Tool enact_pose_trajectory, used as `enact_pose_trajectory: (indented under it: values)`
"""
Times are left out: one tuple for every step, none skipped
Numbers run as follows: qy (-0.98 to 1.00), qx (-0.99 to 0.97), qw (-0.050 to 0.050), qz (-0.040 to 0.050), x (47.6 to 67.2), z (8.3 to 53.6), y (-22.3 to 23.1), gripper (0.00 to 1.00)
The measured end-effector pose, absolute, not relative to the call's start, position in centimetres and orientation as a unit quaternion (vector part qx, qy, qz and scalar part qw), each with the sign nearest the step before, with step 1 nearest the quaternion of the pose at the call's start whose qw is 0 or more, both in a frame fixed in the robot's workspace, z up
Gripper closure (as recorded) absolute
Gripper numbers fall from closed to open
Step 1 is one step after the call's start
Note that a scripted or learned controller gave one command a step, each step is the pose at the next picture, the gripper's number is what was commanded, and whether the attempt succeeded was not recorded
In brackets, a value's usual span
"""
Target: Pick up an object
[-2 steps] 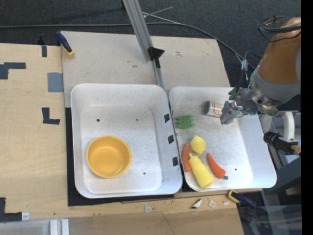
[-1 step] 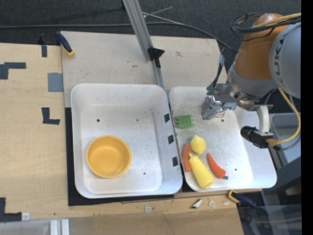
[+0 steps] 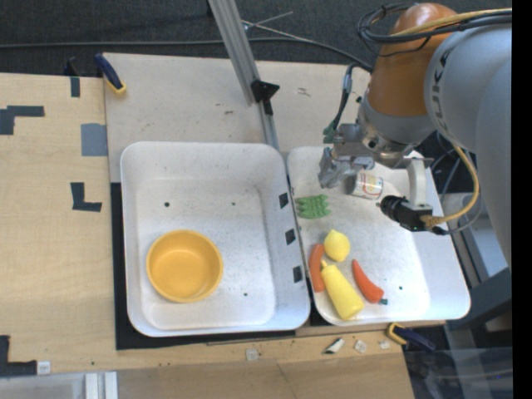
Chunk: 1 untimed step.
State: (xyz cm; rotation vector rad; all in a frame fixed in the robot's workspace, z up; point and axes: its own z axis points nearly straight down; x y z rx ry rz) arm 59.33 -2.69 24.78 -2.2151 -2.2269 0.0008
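The arm (image 3: 432,65) reaches over the right bin (image 3: 432,293) and its tool (image 3: 335,173) hangs above the far part of it. I cannot tell the state of the tool. Just below it lies a green toy (image 3: 313,207). Nearer the front lie a lemon (image 3: 336,244), a yellow bottle (image 3: 342,292) and 2 carrots (image 3: 366,282). The left bin (image 3: 208,181) holds a yellow bowl (image 3: 184,264).

The wooden bench (image 3: 50,223) bears two white bins (image 3: 208,165) side by side.
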Motion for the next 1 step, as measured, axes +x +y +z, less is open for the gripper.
enact_pose_trajectory:
  values:
    - [-0.71, -0.705, 0.001, 0.0, 61.56, 24.41, 2.83, 1.0]
